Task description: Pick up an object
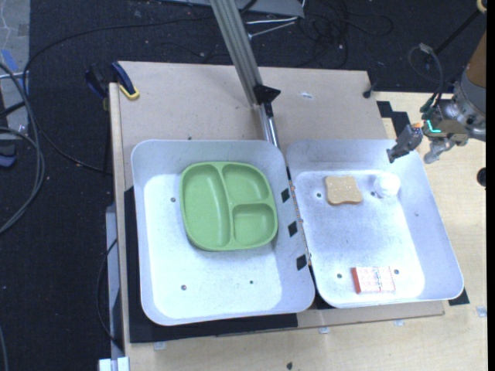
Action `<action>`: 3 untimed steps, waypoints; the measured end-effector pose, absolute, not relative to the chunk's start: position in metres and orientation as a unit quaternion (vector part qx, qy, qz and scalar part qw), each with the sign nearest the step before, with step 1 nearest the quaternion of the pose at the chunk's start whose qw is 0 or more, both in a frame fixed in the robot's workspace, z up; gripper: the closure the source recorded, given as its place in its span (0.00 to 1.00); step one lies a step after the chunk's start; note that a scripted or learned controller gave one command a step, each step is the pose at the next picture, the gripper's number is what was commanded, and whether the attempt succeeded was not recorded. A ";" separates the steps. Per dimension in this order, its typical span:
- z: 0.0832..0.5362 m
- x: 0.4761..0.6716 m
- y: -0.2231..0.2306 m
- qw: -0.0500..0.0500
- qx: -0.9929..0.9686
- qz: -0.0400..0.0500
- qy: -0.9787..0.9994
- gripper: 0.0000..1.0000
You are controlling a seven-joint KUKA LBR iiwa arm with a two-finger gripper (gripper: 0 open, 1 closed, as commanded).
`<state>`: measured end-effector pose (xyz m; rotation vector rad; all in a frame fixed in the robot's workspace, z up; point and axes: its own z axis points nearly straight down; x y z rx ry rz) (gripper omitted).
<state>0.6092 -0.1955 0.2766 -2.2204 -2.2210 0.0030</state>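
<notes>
I saw the gripper point(418, 147) hanging over the right bin's point(433, 230) far right corner, above the toast slice point(343, 190), fingers spread and holding nothing.

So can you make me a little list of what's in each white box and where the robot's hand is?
left bin: shallow white bin holding a green plastic plate with three compartments
right bin: shallow white bin holding three things
near its far edge: tan toast-shaped slice, small white round object beside it
near its front edge: small red and white box
hand: two-finger hand above the right bin's far right corner, holding nothing
fingers: open
</notes>
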 end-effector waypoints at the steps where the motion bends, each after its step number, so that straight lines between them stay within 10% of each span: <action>1: 0.278 0.610 -0.195 -0.001 -0.707 0.000 -0.707 0.00; 3: 0.175 0.614 -0.188 0.002 -0.706 0.001 -0.708 0.00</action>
